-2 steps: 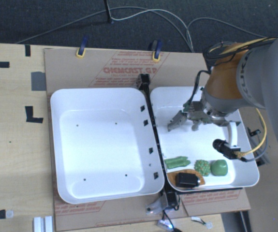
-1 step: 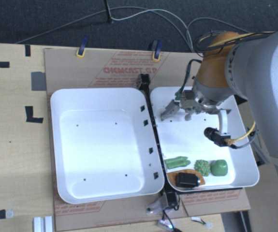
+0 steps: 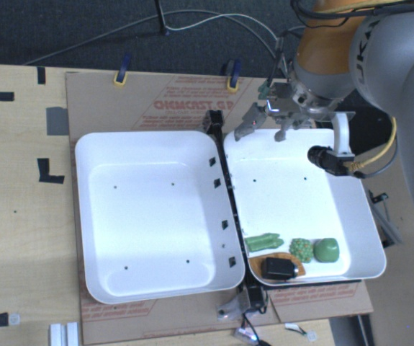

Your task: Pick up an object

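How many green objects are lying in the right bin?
3, all near the front wall of the right bin: a long green object, a bumpy green object to its right, and a smooth rounded green object furthest right.

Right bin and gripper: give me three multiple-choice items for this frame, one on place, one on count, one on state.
1. Where do the objects lie in the right bin?
A. along its near edge
B. along its far edge
C. in its middle

2. How many green items are among them?
A. one
B. three
C. five

3. What is the gripper doing?
A. pressing on the black object
B. holding a green item
C. hanging over the bin's far edge with nothing between its fingers

Answers: 1 A, the cluster sits at the near wall. 2 B, a long green piece, a bumpy one, a round one. 3 C, it hangs apart from the black object.
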